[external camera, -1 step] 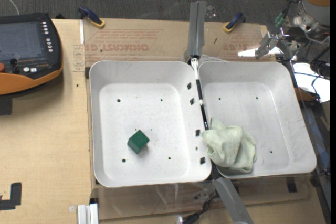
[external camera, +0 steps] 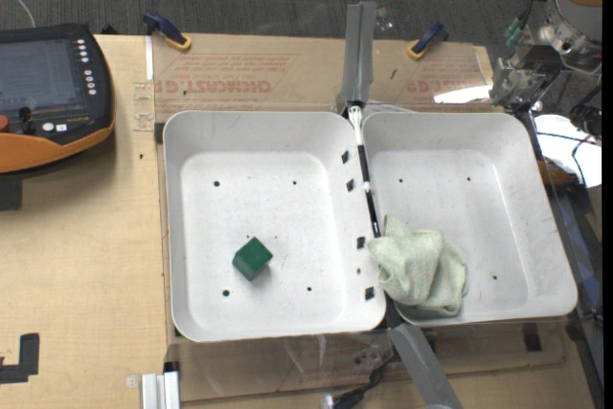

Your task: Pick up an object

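A small green cube [external camera: 253,258] lies in the left bin [external camera: 192,148], toward its front. A crumpled pale green cloth [external camera: 420,270] sits in the front left corner of the right bin [external camera: 508,206], against the divider. My gripper [external camera: 517,83] hangs at the upper right, above the back right corner of the right bin, far from both objects. Its wrist and orange band rise out of the picture above it.
A teach pendant [external camera: 48,101] rests on the bench at the far left. Two clamps [external camera: 168,31] [external camera: 426,38] hold the cardboard sheet at the back. A grey post [external camera: 358,53] stands behind the seam between the bins. Cables trail at the right.
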You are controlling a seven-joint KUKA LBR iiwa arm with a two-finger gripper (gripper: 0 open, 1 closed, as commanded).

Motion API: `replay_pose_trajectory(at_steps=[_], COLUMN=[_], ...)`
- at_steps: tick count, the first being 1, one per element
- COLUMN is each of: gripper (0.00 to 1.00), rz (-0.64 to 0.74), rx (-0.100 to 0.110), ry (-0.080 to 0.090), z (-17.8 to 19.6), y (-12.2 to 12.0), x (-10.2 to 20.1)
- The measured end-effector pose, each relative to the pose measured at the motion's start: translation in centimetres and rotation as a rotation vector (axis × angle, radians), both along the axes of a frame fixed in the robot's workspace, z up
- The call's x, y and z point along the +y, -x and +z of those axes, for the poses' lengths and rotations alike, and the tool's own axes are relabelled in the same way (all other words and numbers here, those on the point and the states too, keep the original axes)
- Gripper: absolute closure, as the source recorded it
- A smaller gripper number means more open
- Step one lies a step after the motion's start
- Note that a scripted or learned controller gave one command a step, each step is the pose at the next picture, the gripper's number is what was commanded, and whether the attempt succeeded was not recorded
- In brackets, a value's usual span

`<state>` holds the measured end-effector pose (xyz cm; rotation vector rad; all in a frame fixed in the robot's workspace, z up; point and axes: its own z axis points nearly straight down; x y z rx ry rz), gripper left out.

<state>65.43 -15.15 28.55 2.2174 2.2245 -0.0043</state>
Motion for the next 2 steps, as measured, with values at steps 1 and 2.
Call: replay_pose_trajectory(at_steps=[1,2], gripper=[1.00,1.00], rz=[0.354,0.735], rx=[0.001,-0.001], ry=[-0.003,-0.003], z=[-9.7,-19.4], y=[7.1,11.9], x=[4.4,2.0])
